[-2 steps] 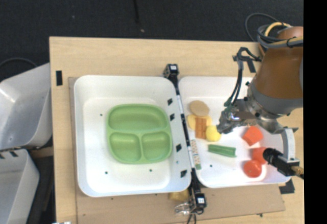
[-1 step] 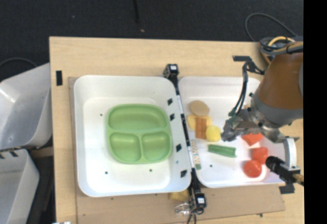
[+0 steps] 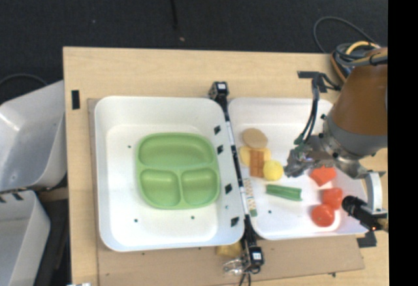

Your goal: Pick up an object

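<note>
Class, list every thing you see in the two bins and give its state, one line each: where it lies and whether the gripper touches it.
green divided plate: flat in the left bin, compartments bare.
tan round piece: in the right bin, untouched.
orange block: below the tan piece.
yellow ball: beside the orange block.
green stick: lying flat.
three red pieces: clustered at the right.
gripper: low over the right bin, nothing seen between its fingers.

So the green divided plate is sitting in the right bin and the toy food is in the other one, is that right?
Not quite. The camera view shows the green divided plate in the left bin; the toy food, such as the yellow lemon, lies in the right bin.
</note>
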Robot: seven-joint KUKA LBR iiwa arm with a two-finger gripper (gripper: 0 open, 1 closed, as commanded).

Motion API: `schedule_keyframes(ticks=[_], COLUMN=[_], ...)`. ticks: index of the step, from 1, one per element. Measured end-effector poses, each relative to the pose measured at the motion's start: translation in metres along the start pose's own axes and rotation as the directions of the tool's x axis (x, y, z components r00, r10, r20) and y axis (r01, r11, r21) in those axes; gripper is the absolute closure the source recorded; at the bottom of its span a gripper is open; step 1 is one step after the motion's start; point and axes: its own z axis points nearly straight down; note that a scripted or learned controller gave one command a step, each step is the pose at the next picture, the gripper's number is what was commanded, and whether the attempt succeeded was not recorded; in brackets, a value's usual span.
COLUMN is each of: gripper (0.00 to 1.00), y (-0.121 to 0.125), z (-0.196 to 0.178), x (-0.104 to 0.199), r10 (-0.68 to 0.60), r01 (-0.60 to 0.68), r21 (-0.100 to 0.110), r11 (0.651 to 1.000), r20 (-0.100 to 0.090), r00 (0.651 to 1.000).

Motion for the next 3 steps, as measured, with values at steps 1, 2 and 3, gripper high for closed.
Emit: schedule_keyframes(ticks=[1,2,3], gripper=[1.0,1.0,1.0], y=[0.001,0.001,-0.003], z=[-0.01,-0.072,0.024], x=[-0.001,0.07,-0.021], r10=[0.0,-0.01,0.008], r01=[0.0,0.01,-0.008], r21=[-0.002,-0.006,0.009], r11=[1.0,1.0,1.0], r20=[0.001,-0.003,0.001], r00=[1.0,1.0,1.0])
